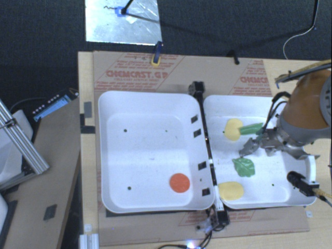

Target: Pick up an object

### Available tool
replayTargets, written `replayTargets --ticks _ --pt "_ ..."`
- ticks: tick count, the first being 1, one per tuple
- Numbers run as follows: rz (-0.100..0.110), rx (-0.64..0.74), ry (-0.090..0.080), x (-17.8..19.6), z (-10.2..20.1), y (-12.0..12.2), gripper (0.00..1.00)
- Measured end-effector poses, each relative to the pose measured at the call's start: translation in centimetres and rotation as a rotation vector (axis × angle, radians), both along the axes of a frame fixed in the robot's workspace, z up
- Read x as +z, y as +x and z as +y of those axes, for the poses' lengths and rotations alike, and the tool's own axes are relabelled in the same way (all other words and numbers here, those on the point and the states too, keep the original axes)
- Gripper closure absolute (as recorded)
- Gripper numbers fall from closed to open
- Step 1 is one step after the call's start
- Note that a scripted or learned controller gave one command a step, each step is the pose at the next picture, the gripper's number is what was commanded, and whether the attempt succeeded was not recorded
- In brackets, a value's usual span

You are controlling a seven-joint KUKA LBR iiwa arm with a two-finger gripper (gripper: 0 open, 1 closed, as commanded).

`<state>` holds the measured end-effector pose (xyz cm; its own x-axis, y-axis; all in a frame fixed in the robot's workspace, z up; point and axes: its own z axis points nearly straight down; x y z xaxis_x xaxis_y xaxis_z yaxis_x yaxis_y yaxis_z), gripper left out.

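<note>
Two white bins (150, 100): orange disc (180, 183) at left bin's 5 o'clock; gripper (250, 147) spread, unladen, above green leaf (244, 166); tan bench (171, 66).

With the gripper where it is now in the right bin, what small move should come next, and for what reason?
Probably a short move down and slightly toward the green leaf-shaped object. The gripper hangs in the right bin just above that piece in the view, with nothing between its fingers. The leaf lies apart from the two yellow objects, so it looks like the nearest free target.
</note>
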<state>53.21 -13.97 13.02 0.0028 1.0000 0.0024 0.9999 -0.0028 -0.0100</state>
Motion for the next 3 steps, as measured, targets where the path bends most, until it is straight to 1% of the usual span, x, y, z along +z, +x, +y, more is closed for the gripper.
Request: replayTargets --ticks 1,2,3 --pt "-0.006 0.004 0.001 -3.2 3.5 -4.2 0.0" --pt "-0.011 0.002 -0.003 -2.7 -0.2 -4.6 0.0" --pt "-0.014 0.005 -0.003 -1.6 -0.1 -4.4 1.0"
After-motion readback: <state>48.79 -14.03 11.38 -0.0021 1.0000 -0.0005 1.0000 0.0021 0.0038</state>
